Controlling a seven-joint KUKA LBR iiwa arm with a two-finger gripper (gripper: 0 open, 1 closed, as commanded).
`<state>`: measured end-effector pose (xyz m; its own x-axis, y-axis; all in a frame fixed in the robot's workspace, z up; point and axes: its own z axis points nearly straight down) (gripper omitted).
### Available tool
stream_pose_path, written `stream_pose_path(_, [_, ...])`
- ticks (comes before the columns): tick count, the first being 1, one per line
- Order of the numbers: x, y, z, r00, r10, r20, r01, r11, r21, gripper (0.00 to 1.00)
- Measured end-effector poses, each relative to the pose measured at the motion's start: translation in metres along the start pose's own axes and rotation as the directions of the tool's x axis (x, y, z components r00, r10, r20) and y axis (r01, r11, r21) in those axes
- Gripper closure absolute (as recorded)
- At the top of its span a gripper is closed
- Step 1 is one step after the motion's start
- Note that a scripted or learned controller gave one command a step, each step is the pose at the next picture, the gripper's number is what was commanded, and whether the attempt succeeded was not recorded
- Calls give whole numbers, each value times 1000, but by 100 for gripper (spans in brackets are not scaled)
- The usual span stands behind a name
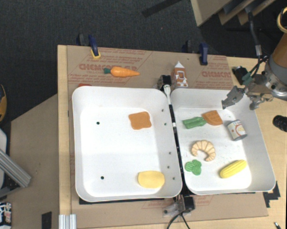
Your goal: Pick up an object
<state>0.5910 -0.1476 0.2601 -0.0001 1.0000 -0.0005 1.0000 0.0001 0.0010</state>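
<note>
My gripper [241, 102] hangs over the far right part of the right bin [262, 158]. Its two fingers [228, 101] are spread apart and hold nothing. Just below it in that bin lie a small grey can [236, 129], an orange wedge [212, 117] and a green pea pod [194, 122]. Nearer the front are a croissant [204, 150], a green broccoli piece [194, 167] and a yellow corn cob [233, 169]. The left bin [86, 147] holds a brown toast slice [140, 120] and a yellow oval piece [151, 179].
Behind the bins, on the cardboard base, lie a carrot [124, 72] and a small carton [180, 75]. Two blue clamps [94, 46] grip the base's far edge. The arm's grey and orange wrist [281, 69] rises at the right.
</note>
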Motion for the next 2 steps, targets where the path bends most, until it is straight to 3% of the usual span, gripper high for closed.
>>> stream_pose_path(1, [1, -54, 61, 1000, 2, -3, -2, 1000, 11, 0])
stream_pose_path(2, [0, -50, 46, 1000, 1, 1, -1, 1000, -3, 100])
